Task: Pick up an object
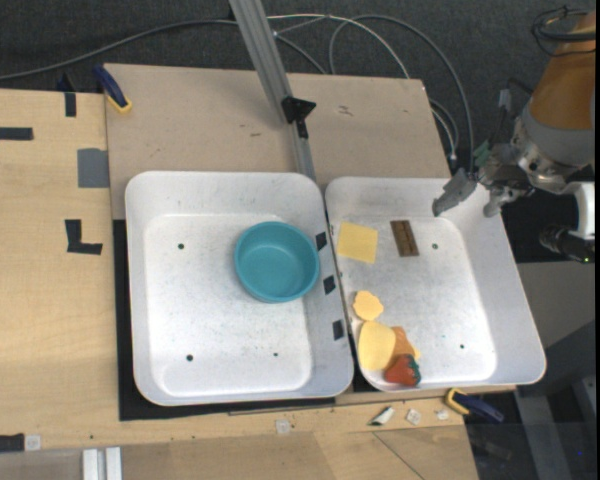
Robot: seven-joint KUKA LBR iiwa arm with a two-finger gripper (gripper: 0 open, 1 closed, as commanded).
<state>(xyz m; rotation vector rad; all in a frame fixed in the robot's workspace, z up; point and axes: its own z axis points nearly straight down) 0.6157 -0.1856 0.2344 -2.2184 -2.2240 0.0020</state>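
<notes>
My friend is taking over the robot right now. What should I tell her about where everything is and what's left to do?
Gripper: above the top right corner of the right bin, with nothing between its fingers.
Left bin: a teal bowl sits near its middle.
Right bin: a yellow square piece and a small brown block lie near the top left. A cluster of yellow pieces with a red toy sits at the bottom left.
Done: nothing picked up yet.
Left: lower the gripper onto one object, close and lift. The brown block looks nearest.
</notes>
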